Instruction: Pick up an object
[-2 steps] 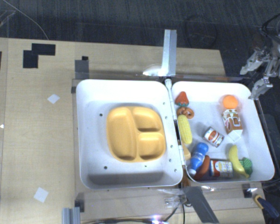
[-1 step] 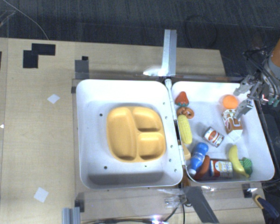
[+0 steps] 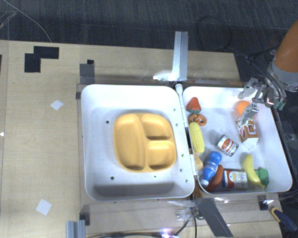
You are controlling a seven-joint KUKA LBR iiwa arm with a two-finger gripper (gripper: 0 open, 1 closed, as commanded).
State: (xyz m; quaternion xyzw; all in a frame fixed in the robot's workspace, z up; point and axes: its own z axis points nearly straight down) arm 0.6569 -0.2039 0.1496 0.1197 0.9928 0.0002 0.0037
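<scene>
Figure. We observed the tool [image 3: 252,103] poised above the upper right of the right bin [image 3: 283,182], directly over an orange ball [image 3: 242,107] and a brown-and-white packet [image 3: 248,130]; whether it was wide or narrow we could not tell, and nothing visibly sat in it. We judged the packet light and pliable, likely to crumple, so a hold across its narrow width seemed best; the ball looked smooth and apt to roll. A small can [image 3: 227,145], a banana [image 3: 250,168], a bottle [image 3: 233,178], a blue object [image 3: 211,163] and a corn cob [image 3: 196,137] lay nearby, mostly apart. We noted the bin's right wall close beside the tool, while open white floor lay toward the middle. The left bin [image 3: 94,182] held a yellow tray [image 3: 143,142].
</scene>
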